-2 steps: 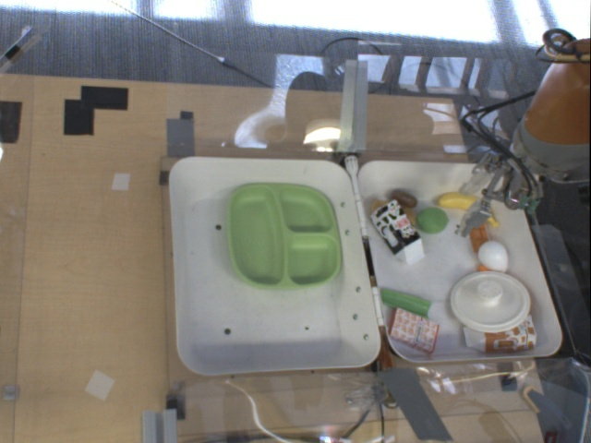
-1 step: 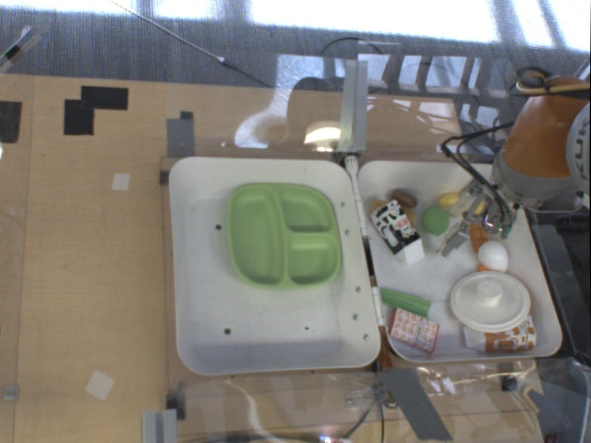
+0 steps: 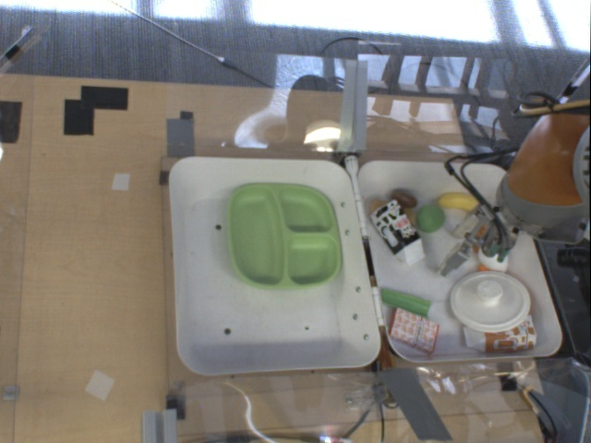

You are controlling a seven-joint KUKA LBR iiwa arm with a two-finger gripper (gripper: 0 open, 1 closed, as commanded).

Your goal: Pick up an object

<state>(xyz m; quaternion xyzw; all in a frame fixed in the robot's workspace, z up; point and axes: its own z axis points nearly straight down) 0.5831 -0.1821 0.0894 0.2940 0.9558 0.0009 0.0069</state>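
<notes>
- The wooden worktop (image 3: pixel 83 275) fills the left and lower part of the frame, with two shallow white bins set side by side on it.
- The left bin (image 3: pixel 212 340) sits at the centre of the frame and carries a green divided plate (image 3: pixel 283 234) with three compartments, lying flat in its upper half.
- The right bin (image 3: pixel 549 330) lies at the right of the frame and holds a cluster of small things.
- The arm (image 3: pixel 549 178), grey with an orange band, comes in from the right edge and hangs over the upper right part of the right bin.
- The tool (image 3: pixel 469 244) points down and to the left, its metal fingers low over the middle of that bin; from this angle I cannot tell how far apart they stand, nor whether anything sits between them.
- A black-and-white box (image 3: pixel 395 227) stands tilted near the bin's upper left, with a brown object (image 3: pixel 404 197) just above it.
- A green ball (image 3: pixel 430 217) lies just right of the box, and a yellow object (image 3: pixel 457 201) sits beside it, toward the arm.
- A white lidded pot (image 3: pixel 490 303) with an orange-patterned base rests at the bin's lower right, just below the tool.
- A green stick-shaped object (image 3: pixel 406 300) lies left of the pot, and a red-and-white packet (image 3: pixel 415 330) lies below it near the bin's lower edge.
</notes>
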